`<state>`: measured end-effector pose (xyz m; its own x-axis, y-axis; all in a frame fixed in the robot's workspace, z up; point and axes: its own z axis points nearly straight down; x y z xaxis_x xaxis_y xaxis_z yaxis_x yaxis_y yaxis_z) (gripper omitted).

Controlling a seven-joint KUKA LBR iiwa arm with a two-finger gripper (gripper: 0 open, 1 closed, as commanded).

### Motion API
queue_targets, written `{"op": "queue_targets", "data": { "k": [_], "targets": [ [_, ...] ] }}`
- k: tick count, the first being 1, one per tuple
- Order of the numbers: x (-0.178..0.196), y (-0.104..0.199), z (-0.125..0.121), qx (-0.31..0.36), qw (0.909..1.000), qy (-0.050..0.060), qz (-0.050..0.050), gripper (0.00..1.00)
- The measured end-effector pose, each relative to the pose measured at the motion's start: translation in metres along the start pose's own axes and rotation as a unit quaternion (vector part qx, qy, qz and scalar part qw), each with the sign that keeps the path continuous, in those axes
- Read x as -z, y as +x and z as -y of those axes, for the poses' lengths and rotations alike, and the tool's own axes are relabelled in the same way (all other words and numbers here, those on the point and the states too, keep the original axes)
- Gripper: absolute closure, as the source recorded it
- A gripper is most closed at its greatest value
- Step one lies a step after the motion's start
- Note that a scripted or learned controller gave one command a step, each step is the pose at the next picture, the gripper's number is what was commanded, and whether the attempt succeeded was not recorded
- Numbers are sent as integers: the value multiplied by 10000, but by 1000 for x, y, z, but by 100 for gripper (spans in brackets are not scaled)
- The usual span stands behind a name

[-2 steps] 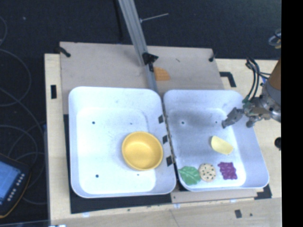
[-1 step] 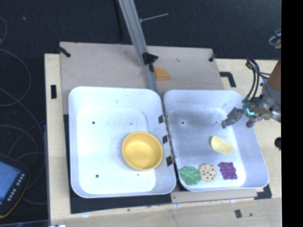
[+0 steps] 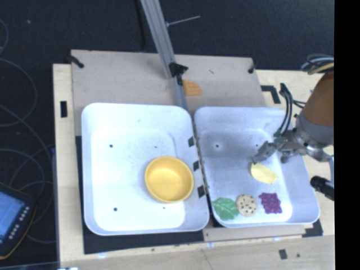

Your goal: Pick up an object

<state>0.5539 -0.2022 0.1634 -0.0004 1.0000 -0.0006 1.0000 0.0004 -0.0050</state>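
Reached in from the right: arm (image 3: pixel 319 108), cut off at the frame edge. Hovered over right bin (image 3: pixel 225 125): gripper (image 3: pixel 274 152), spread open, empty, just above pale yellow piece (image 3: pixel 263 174). Too small to identify: cookie (image 3: pixel 246 205).

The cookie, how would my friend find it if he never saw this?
Look in the right bin, along its near edge, where three small things sit in a row. The cookie is the middle one, between a green leaf and purple grapes. It alone is round, tan and dark-speckled.

Arm (image 3: pixel 318 108) reaches in from right, jaws apparently spread, pointing left.
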Motion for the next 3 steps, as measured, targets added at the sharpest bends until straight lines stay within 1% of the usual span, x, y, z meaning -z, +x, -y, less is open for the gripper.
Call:
{"op": "queue_targets", "data": {
  "k": [1, 2, 3],
  "targets": [
    [-49, -1, 10, -5, 10000, -5, 2, 0],
    [-61, -3, 9, -17, 10000, -43, 20, 0],
    [-45, -4, 5, -37, 9999, -116, 39, 100]
  ]
}}
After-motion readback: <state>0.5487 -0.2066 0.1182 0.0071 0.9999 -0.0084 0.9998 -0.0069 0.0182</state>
